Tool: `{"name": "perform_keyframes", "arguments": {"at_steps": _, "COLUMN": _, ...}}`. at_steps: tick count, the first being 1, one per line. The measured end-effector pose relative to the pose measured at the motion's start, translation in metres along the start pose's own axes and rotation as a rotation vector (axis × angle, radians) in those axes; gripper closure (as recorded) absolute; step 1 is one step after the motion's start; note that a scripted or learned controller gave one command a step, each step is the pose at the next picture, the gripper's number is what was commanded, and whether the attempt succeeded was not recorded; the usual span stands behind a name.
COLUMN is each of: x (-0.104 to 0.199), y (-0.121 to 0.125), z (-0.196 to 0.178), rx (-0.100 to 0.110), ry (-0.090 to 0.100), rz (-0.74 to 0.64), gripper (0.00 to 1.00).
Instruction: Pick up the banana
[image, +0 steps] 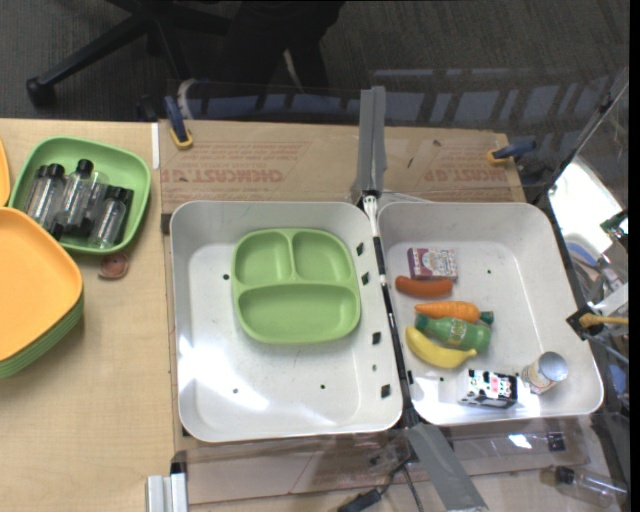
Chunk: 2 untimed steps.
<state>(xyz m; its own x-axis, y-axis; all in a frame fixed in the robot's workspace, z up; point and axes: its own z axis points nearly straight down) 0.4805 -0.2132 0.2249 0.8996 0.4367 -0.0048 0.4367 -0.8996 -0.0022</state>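
**Operator:** Banana first. Where is it?

**Spotter:** Your banana (440, 348) lies in the right bin (560, 250), low on its left side and near the divider between the bins. It is yellow and curved, lying flat. A green bottle-like item (462, 331) presses along its upper edge, and an orange carrot (447, 311) lies just above that.

**Operator:** And the gripper?

**Spotter:** I cannot tell you whether the gripper is released or clenched, or what it touches.

**Operator:** How much room do I have?

**Spotter:** You have bare white floor below the banana, between it and the bin's near wall. To the lower right sit a black-and-white carton (490, 387) and a silver can (546, 372), both apart from the banana. A reddish sausage (423, 286) and a small pink box (432, 263) lie farther up. The right half of that bin is mostly open.

**Operator:** What about the rest?

**Spotter:** The left bin (185, 300) holds a green divided tray (296, 285). Both bins rest on brown cardboard (260, 165), which is clamped at its far edge. On the wooden table (100, 420) to your left are a green dish of vials (80, 190) and stacked orange plates (35, 300). Grey carpet and a chair base (100, 45) lie beyond.
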Motion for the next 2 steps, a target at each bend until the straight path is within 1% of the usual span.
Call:
{"name": "perform_keyframes", "arguments": {"at_steps": 1, "x": 0.002, "y": -0.011, "z": 0.017, "rx": 0.001, "ry": 0.000, "rz": 0.231, "gripper": 1.00}}
{"name": "perform_keyframes", "arguments": {"at_steps": 2, "x": -0.007, "y": 0.006, "z": -0.013, "rx": 0.000, "ry": 0.000, "rz": 0.155, "gripper": 1.00}}
